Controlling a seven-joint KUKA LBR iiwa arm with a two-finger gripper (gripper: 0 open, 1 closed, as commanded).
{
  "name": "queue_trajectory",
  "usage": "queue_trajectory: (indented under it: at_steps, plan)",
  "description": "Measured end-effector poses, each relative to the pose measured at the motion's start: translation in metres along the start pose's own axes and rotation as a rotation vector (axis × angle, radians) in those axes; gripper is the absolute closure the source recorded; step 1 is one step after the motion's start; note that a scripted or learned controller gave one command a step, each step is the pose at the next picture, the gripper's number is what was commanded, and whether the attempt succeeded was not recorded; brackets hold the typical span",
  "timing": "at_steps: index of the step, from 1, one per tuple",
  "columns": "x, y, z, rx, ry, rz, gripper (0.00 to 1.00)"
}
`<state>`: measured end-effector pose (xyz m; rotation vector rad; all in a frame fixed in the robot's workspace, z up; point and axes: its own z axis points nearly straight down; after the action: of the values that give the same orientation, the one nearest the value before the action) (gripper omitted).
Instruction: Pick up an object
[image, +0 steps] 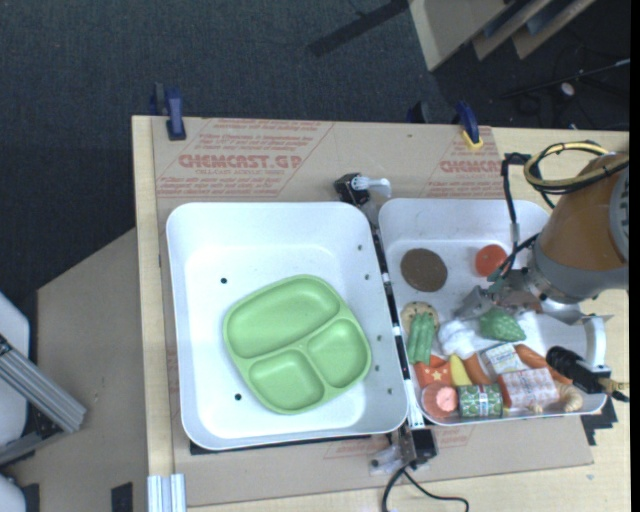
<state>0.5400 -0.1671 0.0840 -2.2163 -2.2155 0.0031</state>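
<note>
The right bin (450, 215) holds a heap of toy foods. Among them are a brown round patty (423, 268), a red tomato (489, 260), a green pickle (420, 338), a green leafy piece (501, 326), a white lump (458, 335) and a small green can (480, 402). My gripper (487, 298) reaches in from the right and hangs low over the middle of this bin. It is just above the leafy piece and below the tomato. The wrist hides what lies directly under it.
The left bin (200, 250) contains a light green divided plate (295, 342). A boxed snack (522, 385), an orange carrot (528, 355) and red and yellow pieces (445, 372) crowd the right bin's front. Cables (515, 200) loop beside the arm. Blue clamps (170, 105) grip the bench's back edge.
</note>
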Motion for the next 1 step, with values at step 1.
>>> queue_trajectory:
  at_steps: [1]
  plan:
    - [-0.0028,0.0037,-0.0109,-0.009,-0.005,0.001,1.0]
